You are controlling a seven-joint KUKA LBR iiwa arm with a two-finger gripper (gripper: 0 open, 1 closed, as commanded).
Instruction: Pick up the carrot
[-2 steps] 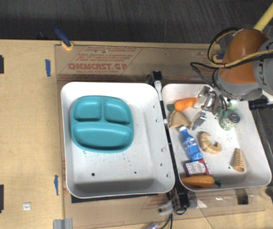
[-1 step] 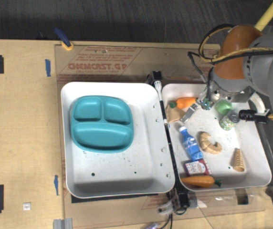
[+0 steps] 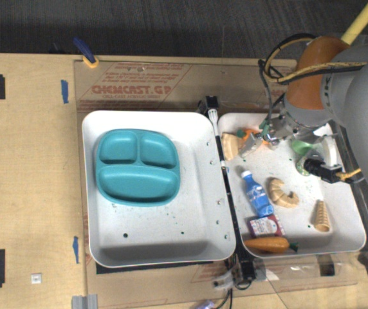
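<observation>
carrot [image 3: 269,243]: lies flat at the near edge of the right bin [image 3: 348,237], orange body with a dark green tip pointing right. Untouched, well apart from the arm.
snack packet [image 3: 265,225]: dark red, just behind the carrot, touching or nearly touching it.
cone [image 3: 322,216]: tan ridged ice-cream cone, near-right part of the right bin, point toward the far side.
bottle [image 3: 257,192]: small, clear with blue label and white cap, lying along the bin's left side, cap toward the far end, just behind the packet.
pastry [image 3: 282,192]: tan croissant-like piece, mid bin, right beside the bottle.
left bin [image 3: 152,237]: holds one teal divided plate [image 3: 138,167] with three compartments, sitting in the far-left part; a few dark specks on the bin floor.
clips: black clamp pieces sit along the seam between the two bins.
green item [image 3: 302,149]: partly hidden under the arm, far-right part of the right bin; can't identify it.
bread piece [image 3: 230,147]: tan, far-left corner of the right bin, with a small orange-and-green bit just behind it.
gripper [image 3: 261,138]: metallic, over the far-left part of the right bin, next to the bread piece. Finger state: cannot tell, too small and cluttered. Nothing visibly held.
arm [image 3: 351,89]: grey with an orange band, comes in from the right, covers the far-right corner of the right bin.
bench [image 3: 29,172]: cardboard-covered, black tape marks at left, blue tape bits, printed red lettering behind the left bin.
</observation>
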